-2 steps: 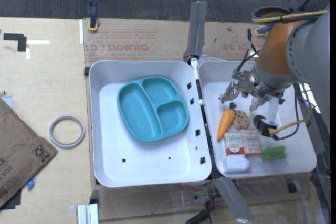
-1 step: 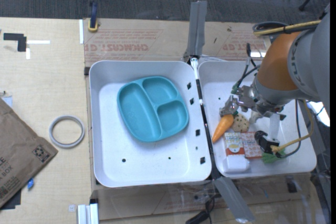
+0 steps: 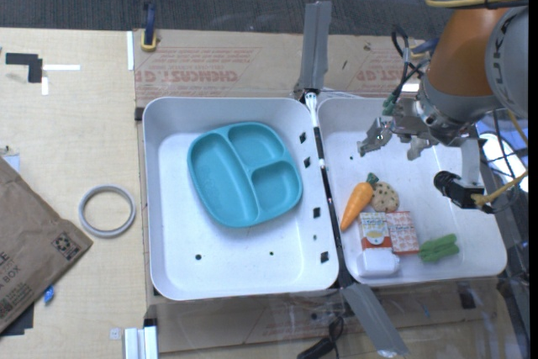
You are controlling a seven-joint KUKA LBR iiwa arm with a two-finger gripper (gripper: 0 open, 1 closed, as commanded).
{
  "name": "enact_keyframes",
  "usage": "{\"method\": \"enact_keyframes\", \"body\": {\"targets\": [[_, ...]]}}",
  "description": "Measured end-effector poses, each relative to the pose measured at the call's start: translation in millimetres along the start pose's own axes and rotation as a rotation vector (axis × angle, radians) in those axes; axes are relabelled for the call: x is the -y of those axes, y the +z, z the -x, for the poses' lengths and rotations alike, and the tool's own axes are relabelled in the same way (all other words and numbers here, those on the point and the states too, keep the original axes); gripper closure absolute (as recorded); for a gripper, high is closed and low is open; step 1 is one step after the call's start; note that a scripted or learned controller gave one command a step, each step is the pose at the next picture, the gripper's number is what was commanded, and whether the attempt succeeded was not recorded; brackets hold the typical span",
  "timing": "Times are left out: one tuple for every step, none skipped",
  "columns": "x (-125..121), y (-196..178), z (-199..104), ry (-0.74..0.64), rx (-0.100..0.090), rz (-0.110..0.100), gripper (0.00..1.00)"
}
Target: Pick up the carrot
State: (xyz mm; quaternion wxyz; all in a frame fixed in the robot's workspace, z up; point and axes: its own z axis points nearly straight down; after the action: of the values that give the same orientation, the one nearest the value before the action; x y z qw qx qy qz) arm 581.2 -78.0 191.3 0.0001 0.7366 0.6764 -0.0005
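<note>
Right now, gripper [image 3: 393, 142] spread open, holding nothing, above carrot [image 3: 356, 204], cookie [image 3: 386, 197] touching carrot

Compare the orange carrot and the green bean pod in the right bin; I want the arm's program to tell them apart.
The orange tapered toy carrot is orange with a small green top, while the green toy bean pod is green all over. The carrot is longer and narrows to a point; the pod is shorter and lumpy. The carrot lies on a steep slant by the bin's left wall, the pod nearly level near the right wall. Both lie flat in the right white bin.
</note>
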Motion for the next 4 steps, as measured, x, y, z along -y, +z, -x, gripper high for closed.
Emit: {"method": "enact_keyframes", "body": {"targets": [[22.7, 90.5, 18.0, -0.108, 0.0, 0.0, 0.0], [22.8, 90.6, 17.9, -0.108, 0.0, 0.0, 0.0], [22.0, 81.3, 18.9, -0.105, 0.0, 0.001, 1.0], [22.0, 81.3, 18.9, -0.105, 0.0, 0.001, 0.0]]}}
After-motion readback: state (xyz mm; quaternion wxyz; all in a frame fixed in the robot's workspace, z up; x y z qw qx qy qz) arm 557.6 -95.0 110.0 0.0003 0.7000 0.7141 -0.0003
